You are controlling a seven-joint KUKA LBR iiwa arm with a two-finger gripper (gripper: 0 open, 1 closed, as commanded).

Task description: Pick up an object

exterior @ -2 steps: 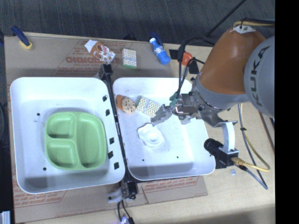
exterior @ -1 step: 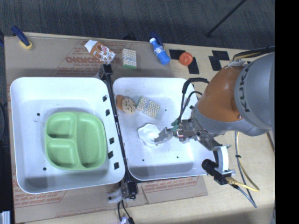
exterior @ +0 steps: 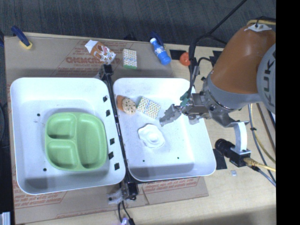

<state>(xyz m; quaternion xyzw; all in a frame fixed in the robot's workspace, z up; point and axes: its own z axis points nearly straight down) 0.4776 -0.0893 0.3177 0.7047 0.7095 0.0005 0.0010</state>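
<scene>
White cup (exterior: 151, 136) untouched in right bin (exterior: 199, 146) | gripper (exterior: 168, 116) above, grip state unclear to us | step: approach | next: descend.

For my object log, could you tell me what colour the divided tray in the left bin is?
Light green; the divided tray shows plainly in the camera view.

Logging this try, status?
Gripper over right bin, nothing between fingers. White cup, patterned packet, cookie lying close by. Path clear.
</scene>
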